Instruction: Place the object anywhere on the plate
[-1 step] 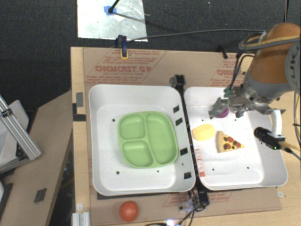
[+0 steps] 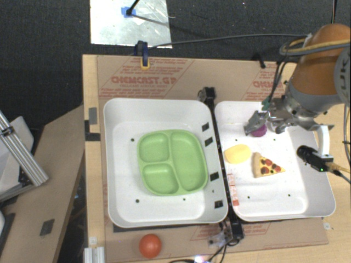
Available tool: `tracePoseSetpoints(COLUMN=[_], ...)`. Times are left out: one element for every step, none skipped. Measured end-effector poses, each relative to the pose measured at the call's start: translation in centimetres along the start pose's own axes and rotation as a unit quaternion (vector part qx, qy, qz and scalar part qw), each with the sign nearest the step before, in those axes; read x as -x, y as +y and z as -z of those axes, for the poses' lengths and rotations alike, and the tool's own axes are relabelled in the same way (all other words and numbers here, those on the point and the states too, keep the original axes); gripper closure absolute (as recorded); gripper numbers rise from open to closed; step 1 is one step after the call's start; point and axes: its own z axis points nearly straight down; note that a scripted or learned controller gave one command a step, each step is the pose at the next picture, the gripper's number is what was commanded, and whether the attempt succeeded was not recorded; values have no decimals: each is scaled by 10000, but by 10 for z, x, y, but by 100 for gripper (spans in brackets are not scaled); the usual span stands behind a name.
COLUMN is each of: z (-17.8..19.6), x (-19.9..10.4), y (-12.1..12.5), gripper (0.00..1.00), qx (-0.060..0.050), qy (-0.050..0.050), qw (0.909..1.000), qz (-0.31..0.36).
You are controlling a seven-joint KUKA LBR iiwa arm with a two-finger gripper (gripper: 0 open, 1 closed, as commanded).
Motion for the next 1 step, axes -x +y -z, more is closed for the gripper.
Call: tracePoseSetpoints(z=[-43], x=[-5], y=[-2], gripper=[0], qx=[-18], qy=[1], qw=[10000], qz=[-5])
